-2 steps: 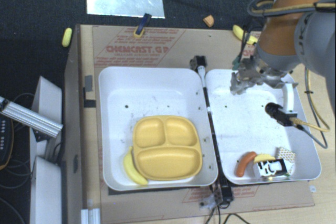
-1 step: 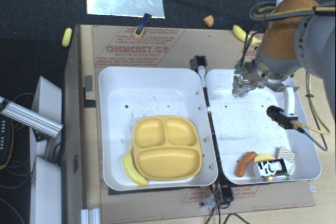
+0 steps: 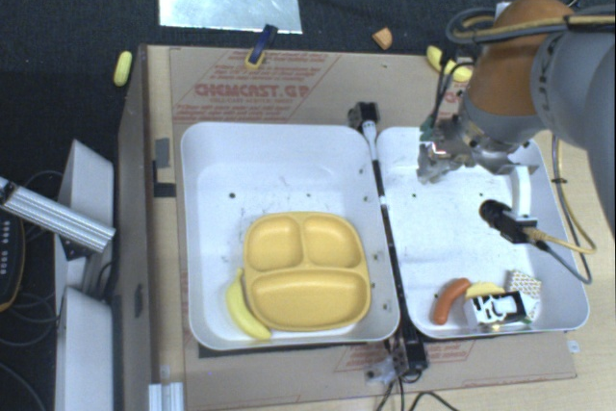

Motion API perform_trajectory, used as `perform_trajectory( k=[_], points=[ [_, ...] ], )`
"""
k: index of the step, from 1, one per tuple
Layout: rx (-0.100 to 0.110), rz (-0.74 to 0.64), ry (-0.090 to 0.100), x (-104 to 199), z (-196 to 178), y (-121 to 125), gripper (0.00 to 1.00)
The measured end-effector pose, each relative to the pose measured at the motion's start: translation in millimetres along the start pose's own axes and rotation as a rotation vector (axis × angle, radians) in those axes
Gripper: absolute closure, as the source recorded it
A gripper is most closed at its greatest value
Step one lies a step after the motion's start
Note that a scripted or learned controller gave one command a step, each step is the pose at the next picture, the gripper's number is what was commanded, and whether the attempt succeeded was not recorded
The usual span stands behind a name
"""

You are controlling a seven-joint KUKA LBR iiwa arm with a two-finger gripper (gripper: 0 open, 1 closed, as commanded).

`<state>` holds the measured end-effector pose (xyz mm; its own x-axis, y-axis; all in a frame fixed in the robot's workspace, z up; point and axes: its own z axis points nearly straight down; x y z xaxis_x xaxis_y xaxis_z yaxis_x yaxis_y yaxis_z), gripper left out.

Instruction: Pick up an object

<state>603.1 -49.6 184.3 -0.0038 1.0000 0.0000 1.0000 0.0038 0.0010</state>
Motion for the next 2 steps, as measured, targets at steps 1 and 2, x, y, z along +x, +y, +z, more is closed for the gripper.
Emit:
perform_trajectory(
  k=[1, 2],
  points=[
    [-0.001, 0.002, -0.001, -10, 0, -1, 1.0],
    [0.0, 0.0, 0.0, 14, 0, -5, 1.0]
  ],
)
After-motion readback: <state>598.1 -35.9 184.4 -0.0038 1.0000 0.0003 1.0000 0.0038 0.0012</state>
